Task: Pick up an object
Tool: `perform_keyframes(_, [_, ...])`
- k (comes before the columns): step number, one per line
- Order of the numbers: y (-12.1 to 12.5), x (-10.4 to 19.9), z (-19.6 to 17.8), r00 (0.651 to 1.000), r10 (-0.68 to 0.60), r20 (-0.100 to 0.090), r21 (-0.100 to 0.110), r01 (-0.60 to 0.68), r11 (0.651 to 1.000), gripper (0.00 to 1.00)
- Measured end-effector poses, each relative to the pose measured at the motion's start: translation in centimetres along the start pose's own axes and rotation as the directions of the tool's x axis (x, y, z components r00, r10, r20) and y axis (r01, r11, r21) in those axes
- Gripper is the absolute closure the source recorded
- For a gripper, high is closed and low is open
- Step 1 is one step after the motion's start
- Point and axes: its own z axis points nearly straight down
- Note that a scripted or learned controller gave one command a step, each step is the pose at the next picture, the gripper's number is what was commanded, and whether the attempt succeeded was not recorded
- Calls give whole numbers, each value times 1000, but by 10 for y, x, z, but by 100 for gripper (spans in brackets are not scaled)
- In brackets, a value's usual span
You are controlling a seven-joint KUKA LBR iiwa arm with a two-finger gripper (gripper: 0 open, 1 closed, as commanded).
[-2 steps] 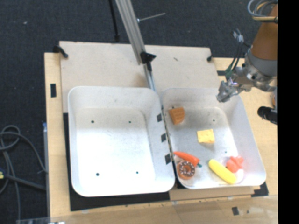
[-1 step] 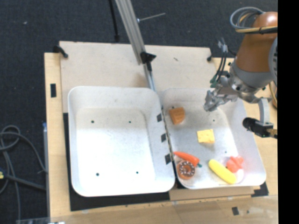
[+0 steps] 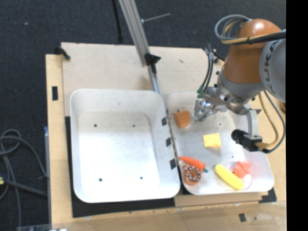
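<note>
My gripper [image 3: 202,110] hangs over the back part of the right bin [image 3: 260,174], under the orange wrist band. An orange-brown block [image 3: 182,119] lies just to its left, apart from the fingers. A yellow cube [image 3: 212,141] sits below the gripper in mid bin. Along the front of the bin lie a carrot [image 3: 192,162], a brown sprinkled donut [image 3: 192,175], a yellow banana [image 3: 228,176] and a red-pink piece [image 3: 242,168]. I see nothing between the fingers.
The left bin [image 3: 77,129] stands beside the right one, its shared rim close to the orange-brown block. A slanted aluminium pole [image 3: 137,32] rises behind the bins. Black cable clamp [image 3: 246,139] hangs off the arm over the right bin.
</note>
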Motion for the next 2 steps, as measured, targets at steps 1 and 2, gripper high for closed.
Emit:
perform_keyframes(1, [-16, 57, -4, 1000, -1, -1, -1, 1, 1000, 100])
perform_keyframes(2, [-49, 104, 1, 1000, 1, 0, 0, -1, 1000, 100])
